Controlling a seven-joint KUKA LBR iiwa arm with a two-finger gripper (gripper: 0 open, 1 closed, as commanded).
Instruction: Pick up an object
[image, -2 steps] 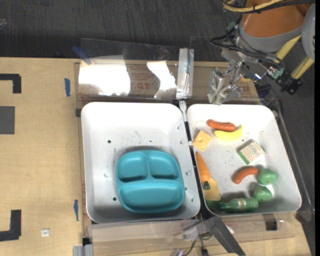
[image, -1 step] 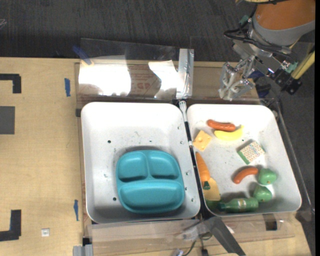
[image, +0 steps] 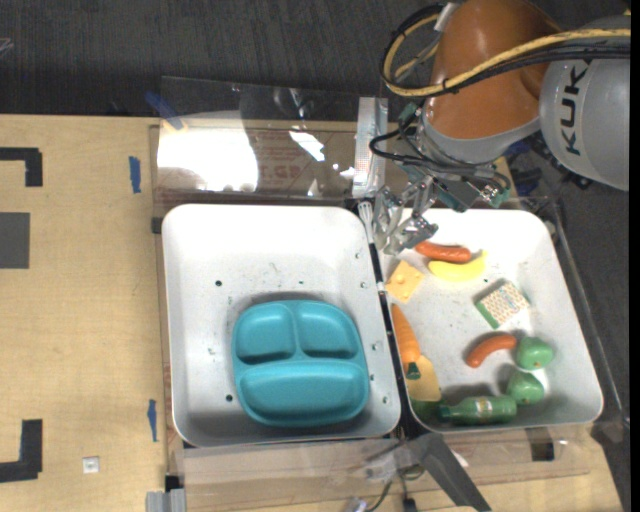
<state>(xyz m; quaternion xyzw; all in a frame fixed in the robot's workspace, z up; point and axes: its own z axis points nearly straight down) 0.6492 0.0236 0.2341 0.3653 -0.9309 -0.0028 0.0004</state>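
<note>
My gripper (image: 402, 228) hangs over the far left corner of the right bin (image: 570, 300), its fingers apart with nothing between them. Just below it lies a yellow cheese wedge (image: 404, 282). To its right a small red chili (image: 441, 251) rests on a yellow banana (image: 457, 268). An orange carrot (image: 405, 337) runs along the bin's left wall. Further right sit a green and white box (image: 501, 302), a red sausage (image: 490, 348), two green peppers (image: 531, 368), a green bottle (image: 478, 408) and a yellow slice (image: 424, 380).
The left bin (image: 200, 260) holds a teal divided tray (image: 299, 362). A clear plastic sheet (image: 260, 150) stands behind the bins. The arm's orange band (image: 480, 70) and cables hang over the far right corner. Wooden bench surface (image: 70, 300) extends left.
</note>
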